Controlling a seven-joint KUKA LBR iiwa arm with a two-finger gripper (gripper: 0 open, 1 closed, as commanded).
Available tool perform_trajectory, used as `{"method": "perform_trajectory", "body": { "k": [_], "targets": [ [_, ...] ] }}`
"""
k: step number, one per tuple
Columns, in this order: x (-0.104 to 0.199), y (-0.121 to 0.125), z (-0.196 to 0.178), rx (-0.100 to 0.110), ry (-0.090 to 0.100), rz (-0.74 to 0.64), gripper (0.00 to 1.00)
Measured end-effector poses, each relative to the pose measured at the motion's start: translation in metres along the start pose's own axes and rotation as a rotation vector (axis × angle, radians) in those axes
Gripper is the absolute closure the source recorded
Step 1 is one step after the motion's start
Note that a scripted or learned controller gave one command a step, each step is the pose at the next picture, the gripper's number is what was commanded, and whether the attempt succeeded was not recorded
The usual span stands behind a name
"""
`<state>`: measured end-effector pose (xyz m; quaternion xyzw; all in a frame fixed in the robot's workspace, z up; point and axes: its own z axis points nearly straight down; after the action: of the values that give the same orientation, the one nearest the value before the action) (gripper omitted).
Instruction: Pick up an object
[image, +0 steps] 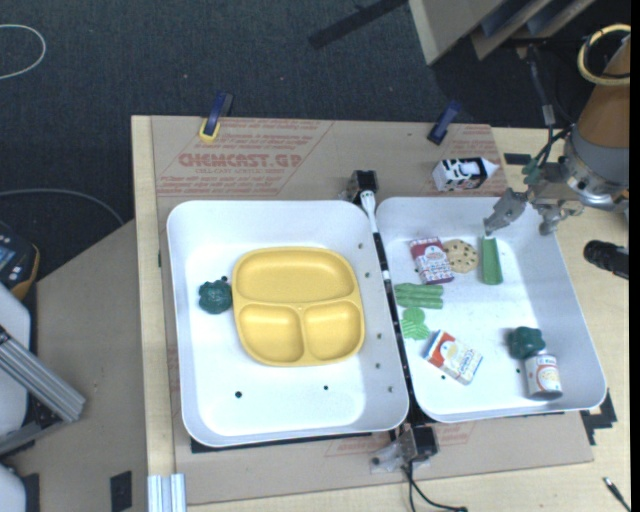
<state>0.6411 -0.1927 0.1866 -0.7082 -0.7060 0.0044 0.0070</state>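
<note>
Overhead slanted view of the worktop (300, 150), a cardboard-covered board carrying two shallow white bins side by side. The left bin (190, 380) holds a yellow divided plate (297, 304) with three compartments, lying near the bin's centre, and a small dark green toy vegetable (214, 295) just beside the plate's left edge.

The right bin (570, 290) holds the loose objects. Along its upper part lie a small red and white box (431, 260), a round cookie (460, 255) touching the box's right side, and an upright-lying green stick-shaped piece (491, 260) just right of the cookie. Below the box, against the bin's left wall, lie a light green pea pod (418, 295) and a second light green piece (414, 324). Lower in the bin is a white carton with red and yellow print (452, 357), tilted. Near the lower right corner are a dark green toy vegetable (524, 341) and a small can (544, 376), just beside each other.

A black and white toy cow (465, 173) sits on the worktop beyond the right bin's far rim.

The arm enters from the right; its gripper (524, 215) hangs over the far right corner of the right bin, above and to the right of the green stick-shaped piece. Its two fingers are spread apart, with nothing between them.
</note>
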Motion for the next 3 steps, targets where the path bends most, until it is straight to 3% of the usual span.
{"method": "perform_trajectory", "body": {
  "k": [1,3],
  "targets": [
    [0.001,0.003,-0.010,-0.016,-0.003,-0.003,0.00],
    [0.001,-0.007,0.098,-0.010,-0.002,-0.003,0.00]
  ]
}}
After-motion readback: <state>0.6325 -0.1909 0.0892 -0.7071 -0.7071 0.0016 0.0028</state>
